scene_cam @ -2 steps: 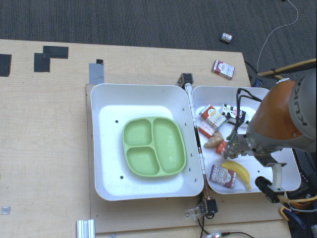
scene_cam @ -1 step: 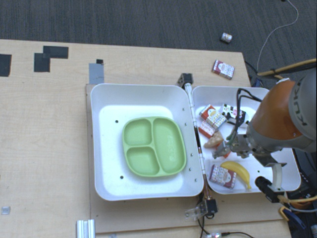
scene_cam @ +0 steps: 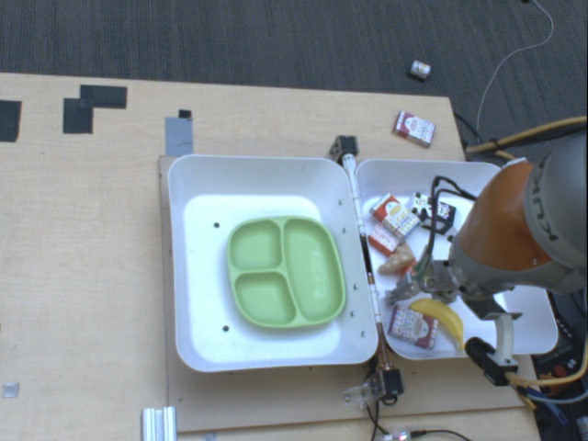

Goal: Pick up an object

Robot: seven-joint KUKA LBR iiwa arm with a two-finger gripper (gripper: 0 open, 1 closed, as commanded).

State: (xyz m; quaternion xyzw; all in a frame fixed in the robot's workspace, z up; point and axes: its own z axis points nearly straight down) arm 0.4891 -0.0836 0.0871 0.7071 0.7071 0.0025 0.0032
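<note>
From above, the tool (scene_cam: 424, 281) sits low in the right bin (scene_cam: 542, 333), its grip state impossible to tell; a banana (scene_cam: 441, 317) lies just beside it, snack packets (scene_cam: 395, 217) close around. The left bin (scene_cam: 179, 274) holds a green tray (scene_cam: 285, 271) with room around it

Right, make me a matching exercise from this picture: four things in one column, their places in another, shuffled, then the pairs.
Things:
1. green divided plate
2. banana
3. small red and white packet
4. small grey cylinder

Places:
A. on the dark carpet beyond the bench
B. in the right bin
C. in the left bin
D. on the bench top outside the bins

Pairs: 1-C, 2-B, 3-D, 4-A
</note>
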